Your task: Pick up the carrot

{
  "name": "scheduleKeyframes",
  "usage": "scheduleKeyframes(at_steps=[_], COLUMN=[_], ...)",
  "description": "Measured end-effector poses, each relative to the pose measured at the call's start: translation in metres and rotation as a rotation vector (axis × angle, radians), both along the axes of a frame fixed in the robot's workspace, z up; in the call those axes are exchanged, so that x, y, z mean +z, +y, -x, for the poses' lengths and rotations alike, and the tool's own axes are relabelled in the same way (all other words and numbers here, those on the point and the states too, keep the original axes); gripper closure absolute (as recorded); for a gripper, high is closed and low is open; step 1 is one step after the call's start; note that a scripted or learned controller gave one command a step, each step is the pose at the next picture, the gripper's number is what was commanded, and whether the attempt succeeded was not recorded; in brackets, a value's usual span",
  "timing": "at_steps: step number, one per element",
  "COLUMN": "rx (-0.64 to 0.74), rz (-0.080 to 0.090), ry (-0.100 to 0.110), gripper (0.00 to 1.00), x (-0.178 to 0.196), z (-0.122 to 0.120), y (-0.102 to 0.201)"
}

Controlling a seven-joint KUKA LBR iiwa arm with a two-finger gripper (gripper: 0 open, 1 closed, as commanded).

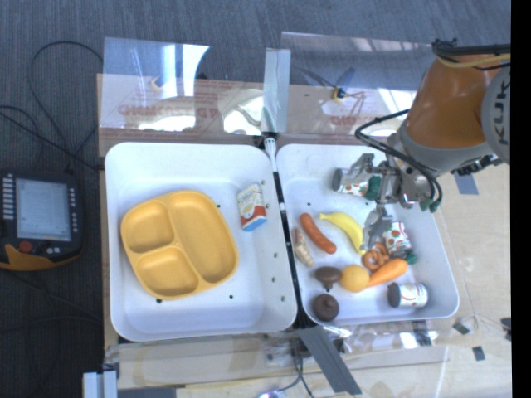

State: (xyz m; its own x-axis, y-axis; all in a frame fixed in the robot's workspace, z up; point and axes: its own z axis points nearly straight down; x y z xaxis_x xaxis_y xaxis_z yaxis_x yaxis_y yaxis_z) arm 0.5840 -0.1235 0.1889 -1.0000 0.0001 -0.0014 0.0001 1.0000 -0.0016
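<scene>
Covering the floor around the bench is dark grey ribbed carpet point(249, 7), with black cables point(58, 81) running to a handheld control pendant with a pale screen point(37, 218) at the far left. Two shallow white bins sit side by side on the bench. The left bin point(149, 160) holds a yellow three-compartment plastic plate point(178, 243) and a small white-and-red carton point(252, 206) near its right wall. The right bin point(307, 160) holds a red sausage point(318, 233), a yellow banana point(344, 226), a round orange fruit point(354, 279), brown mushroom-like pieces point(325, 293) and a small can point(408, 294). The orange toy carrot point(387, 272) lies in the near right part of that bin, just beside the round fruit. The grey arm with its orange band point(452, 98) reaches in from the right; its metal two-finger gripper point(379, 237) hangs over the items just beyond the carrot. I cannot tell whether the gripper is open or closed.
</scene>
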Motion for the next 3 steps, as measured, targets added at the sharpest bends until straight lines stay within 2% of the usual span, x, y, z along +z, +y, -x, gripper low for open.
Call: scheduleKeyframes(at_steps=[1,2,3], rx=[0.144,0.220,0.142], rz=[-0.003,0.000,-0.001], ry=[0.008,-0.012,-0.014], gripper=[0.00,0.00,0.00], x=[-0.081,-0.100,-0.099], z=[0.057,0.081,0.088], y=[-0.004,-0.026,-0.049])
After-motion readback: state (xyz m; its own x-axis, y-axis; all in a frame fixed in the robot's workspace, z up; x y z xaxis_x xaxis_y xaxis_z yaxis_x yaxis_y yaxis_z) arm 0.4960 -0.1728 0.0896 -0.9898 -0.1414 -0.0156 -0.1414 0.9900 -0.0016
